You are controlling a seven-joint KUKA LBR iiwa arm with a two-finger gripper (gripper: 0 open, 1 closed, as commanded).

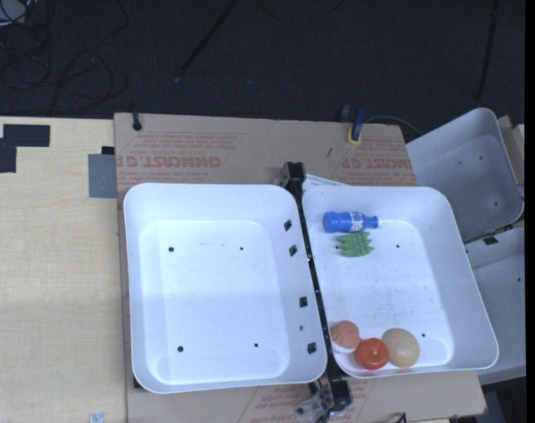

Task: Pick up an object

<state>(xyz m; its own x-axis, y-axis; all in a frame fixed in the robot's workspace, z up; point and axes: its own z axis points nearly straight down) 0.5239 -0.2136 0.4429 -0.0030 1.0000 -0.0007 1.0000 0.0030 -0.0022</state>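
Gripper apart or together, I cannot tell. 3 balls (373,352) sit packed in the bin (408,293) corner, so 1 could slip off.

Right bin (443,210): blue bottle (348,222), green toy (355,245), three balls.

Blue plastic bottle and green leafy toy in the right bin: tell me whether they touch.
Apart. The camera view shows a thin strip of white bin floor between the blue plastic bottle and the green leafy toy below it.

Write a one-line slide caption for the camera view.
Right bin holding a blue bottle, green toy and three round items in its near corner, beside the left bin.
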